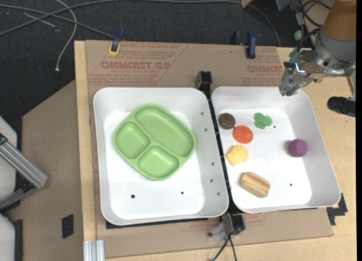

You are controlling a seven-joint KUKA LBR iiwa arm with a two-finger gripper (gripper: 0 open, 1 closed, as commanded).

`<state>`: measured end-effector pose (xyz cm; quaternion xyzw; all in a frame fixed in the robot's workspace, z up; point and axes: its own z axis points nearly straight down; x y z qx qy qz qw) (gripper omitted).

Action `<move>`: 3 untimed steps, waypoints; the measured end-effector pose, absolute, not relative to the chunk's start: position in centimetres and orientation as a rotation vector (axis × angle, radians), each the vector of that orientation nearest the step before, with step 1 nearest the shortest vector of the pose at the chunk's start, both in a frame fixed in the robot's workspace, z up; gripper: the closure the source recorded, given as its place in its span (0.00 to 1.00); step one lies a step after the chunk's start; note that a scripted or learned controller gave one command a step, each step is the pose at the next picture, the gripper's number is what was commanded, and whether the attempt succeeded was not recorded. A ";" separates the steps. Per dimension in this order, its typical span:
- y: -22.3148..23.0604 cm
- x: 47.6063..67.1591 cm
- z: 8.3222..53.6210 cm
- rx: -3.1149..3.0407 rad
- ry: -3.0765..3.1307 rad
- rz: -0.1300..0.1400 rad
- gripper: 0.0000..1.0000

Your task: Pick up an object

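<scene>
Above right bin's rim, gripper.

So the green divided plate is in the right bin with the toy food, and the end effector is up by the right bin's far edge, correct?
Not quite. The camera view shows the green divided plate alone in the left bin; the toy food, such as the orange piece and purple piece, lies in the right bin. The end effector is indeed up by the right bin's far edge.
</scene>
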<state>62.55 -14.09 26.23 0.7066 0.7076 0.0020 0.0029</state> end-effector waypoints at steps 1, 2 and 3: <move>-10.0 61.2 25.7 2.219 2.228 0.000 1.00; -4.7 59.7 24.1 2.220 2.230 -0.002 1.00; 1.1 58.2 22.8 2.218 2.232 -0.001 1.00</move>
